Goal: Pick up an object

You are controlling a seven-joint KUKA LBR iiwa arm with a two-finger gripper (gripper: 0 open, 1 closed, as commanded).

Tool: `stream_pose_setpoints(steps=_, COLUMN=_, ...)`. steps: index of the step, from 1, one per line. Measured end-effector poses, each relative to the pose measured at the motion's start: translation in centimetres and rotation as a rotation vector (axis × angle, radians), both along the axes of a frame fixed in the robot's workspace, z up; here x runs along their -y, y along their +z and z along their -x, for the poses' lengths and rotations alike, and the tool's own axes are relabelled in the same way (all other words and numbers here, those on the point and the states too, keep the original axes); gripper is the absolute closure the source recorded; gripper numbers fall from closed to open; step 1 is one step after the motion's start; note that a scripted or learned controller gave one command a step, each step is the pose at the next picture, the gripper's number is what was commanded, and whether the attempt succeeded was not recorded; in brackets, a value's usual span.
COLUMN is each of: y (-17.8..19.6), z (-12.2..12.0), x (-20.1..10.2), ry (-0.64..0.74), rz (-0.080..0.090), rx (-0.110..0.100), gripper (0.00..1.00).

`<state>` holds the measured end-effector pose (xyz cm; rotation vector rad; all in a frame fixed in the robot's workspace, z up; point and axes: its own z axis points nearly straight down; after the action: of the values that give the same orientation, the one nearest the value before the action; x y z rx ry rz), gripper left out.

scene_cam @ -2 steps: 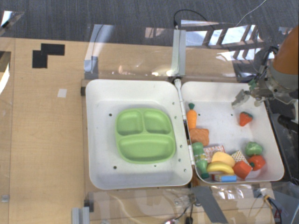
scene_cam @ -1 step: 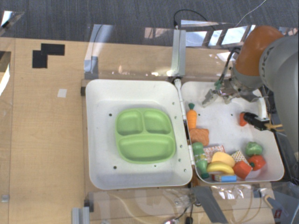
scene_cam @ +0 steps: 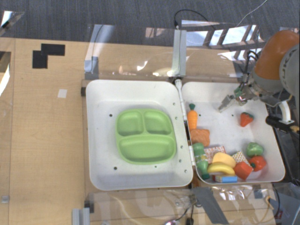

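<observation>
My gripper [scene_cam: 233, 104] hangs over the back of the right bin [scene_cam: 211, 95], its fingers spread open with nothing between them. A red strawberry [scene_cam: 246, 119] lies just to its front right, apart from the fingers. An orange carrot [scene_cam: 192, 117] rests against the bin's left wall. Toward the front lie a salmon-coloured piece [scene_cam: 200, 136], a yellow banana [scene_cam: 222, 162], a red block [scene_cam: 243, 169], a tomato [scene_cam: 258, 162] and a green pepper [scene_cam: 254, 149].
The left bin [scene_cam: 103, 125] holds a green divided plate [scene_cam: 146, 136]. A metal divider [scene_cam: 180, 55] stands behind the bins where they meet. Small green toys [scene_cam: 199, 150] and a patterned cracker [scene_cam: 214, 150] crowd the right bin's front left corner.
</observation>
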<state>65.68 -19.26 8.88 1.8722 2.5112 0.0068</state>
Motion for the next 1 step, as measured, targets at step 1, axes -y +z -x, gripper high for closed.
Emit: stream_pose_setpoints(steps=1, y=3.89, z=-1.48, x=1.19, ry=0.025, rz=0.000, rx=0.000, gripper=0.00)
